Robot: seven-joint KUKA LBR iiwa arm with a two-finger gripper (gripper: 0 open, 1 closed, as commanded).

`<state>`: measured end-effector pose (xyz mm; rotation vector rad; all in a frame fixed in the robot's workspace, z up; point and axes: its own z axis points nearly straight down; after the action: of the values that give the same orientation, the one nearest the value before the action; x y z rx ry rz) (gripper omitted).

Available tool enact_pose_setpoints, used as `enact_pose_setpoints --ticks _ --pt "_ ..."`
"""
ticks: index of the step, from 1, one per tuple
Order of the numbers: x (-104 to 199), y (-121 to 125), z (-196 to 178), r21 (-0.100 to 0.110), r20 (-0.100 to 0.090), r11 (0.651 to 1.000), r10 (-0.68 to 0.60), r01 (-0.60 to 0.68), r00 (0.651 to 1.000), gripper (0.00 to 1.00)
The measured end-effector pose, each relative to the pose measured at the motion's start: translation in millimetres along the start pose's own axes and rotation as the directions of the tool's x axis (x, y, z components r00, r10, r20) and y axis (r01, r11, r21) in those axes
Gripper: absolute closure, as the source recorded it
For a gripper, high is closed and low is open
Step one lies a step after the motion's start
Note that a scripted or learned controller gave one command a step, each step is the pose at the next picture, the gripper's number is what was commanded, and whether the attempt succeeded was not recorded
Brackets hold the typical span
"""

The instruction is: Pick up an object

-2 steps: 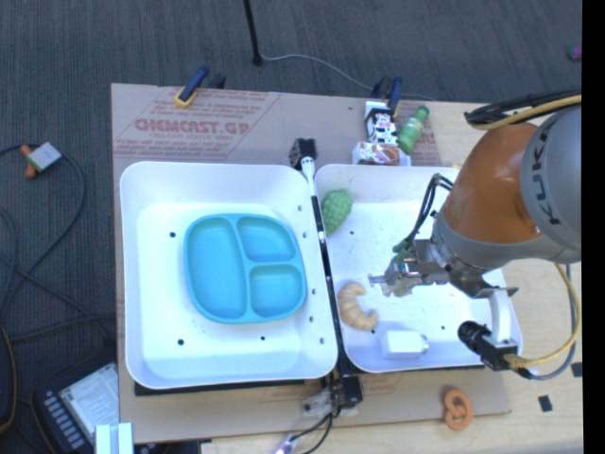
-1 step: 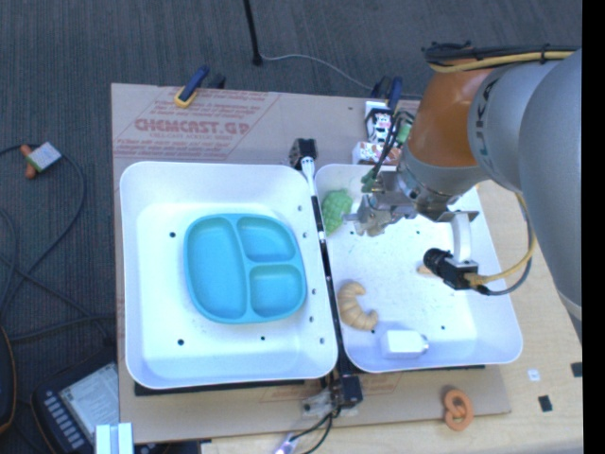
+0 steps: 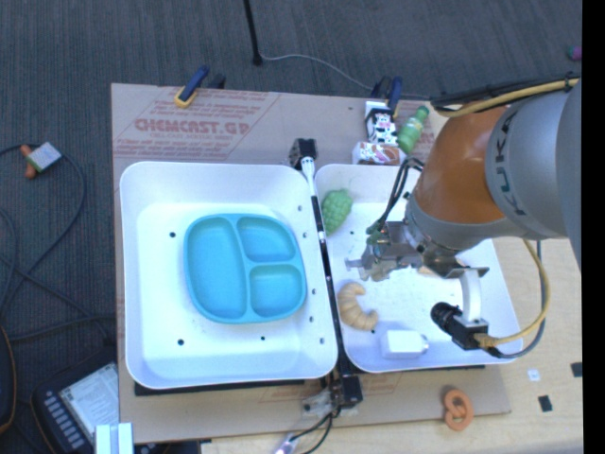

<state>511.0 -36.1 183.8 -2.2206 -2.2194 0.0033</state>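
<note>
From the overhead camera, the pick looks unfinished. The arm leans in from the right and its gripper hangs low over the right bin, but nothing is visibly caught between its fingers. They are small and tangled with the wrist hardware from this angle, so I cannot tell how far apart they stand. My guess is the job sits at the approach stage — grasp and lift are all still to come.

The right bin holds the likely candidates. A tan croissant lies just below the gripper, near the bin's left wall, close to the fingertips but apart from them. A green leafy toy rests higher up by the same wall, and a small white block sits near the front edge. A black part on the arm's cable hangs over the bin's lower right.

The left bin carries a blue divided plate with three compartments — all bare. Beyond the bins, on the board, a green bottle stands by a small carton.
</note>
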Motion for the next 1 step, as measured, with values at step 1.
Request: enact_pose_setpoints --ticks 1 --pt "16.5 64.0 -0.5 -0.002 0.000 1.000 -0.002 0.002 1.000 1.00"
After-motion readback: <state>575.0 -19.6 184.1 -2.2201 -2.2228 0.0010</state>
